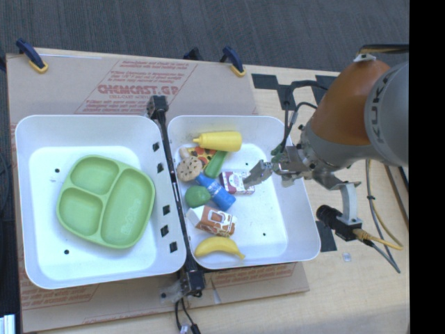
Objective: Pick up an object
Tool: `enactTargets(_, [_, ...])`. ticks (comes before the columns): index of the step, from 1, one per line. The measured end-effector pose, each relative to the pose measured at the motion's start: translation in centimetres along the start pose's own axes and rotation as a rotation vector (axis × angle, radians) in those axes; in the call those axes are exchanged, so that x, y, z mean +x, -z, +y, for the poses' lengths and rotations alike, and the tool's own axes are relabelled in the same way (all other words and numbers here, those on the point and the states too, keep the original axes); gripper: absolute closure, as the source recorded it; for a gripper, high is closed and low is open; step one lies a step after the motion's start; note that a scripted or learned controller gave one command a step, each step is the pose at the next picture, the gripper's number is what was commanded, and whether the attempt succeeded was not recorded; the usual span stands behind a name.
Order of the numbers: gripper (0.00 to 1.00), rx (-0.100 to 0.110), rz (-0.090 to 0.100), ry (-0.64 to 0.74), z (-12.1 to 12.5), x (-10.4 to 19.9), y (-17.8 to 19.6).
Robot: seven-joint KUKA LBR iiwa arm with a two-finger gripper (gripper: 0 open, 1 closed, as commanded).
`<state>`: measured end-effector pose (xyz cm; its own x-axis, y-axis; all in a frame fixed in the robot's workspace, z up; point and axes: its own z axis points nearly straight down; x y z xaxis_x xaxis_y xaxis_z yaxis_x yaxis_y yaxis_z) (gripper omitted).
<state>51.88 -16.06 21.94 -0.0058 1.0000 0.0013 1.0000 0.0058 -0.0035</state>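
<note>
Fingers [256,175]: state cannot be told | grey two-finger gripper [259,173]: over right shallow white plastic bin [295,221], just beside small red-and-white packet [234,182].

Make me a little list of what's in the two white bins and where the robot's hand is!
left bin: green divided plate
right bin: yellow mustard bottle, cookie, blue bottle, green lime, banana, snack packet, small carton
hand: over the right bin, beside the small carton
hand's grip: cannot tell
</note>
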Motion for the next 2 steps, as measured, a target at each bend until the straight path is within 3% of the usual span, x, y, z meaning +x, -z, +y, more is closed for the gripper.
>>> enactTargets(1, [0.0, -0.017, -0.003, -0.001, 1.9, 0.2, -11.1])
enactTargets(2, [1.0, -0.017, -0.003, 0.005, 2.1, 0.3, -10.0])
